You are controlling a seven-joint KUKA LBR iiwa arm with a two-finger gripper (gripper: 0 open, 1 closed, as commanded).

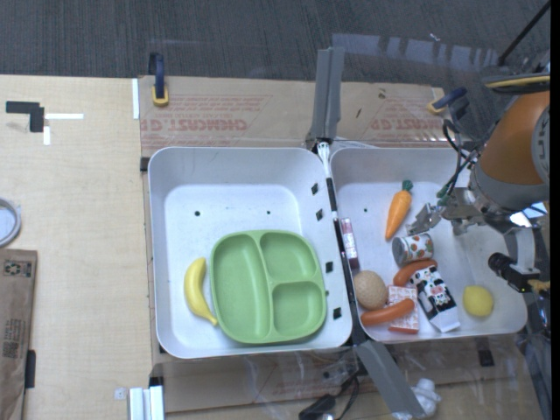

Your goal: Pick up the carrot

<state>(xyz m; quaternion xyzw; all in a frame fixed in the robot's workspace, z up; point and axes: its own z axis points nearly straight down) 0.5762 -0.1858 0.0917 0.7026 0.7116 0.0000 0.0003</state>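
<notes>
The carrot (398,212), orange with a green top, lies in the right bin (372,178) near its back middle, tip pointing toward the front. My gripper (427,219) hovers just right of the carrot, above a small tin can (411,248). It is open, and nothing sits between its fingers. It stays apart from the carrot.
Packed in the right bin's front are two sausages (386,313), a brown ball (370,289), a black-and-white box (434,297), a lemon (478,300) and a slim tube (349,240) by the divider. The left bin (175,199) holds a green divided plate (267,285) and a banana (197,292).
</notes>
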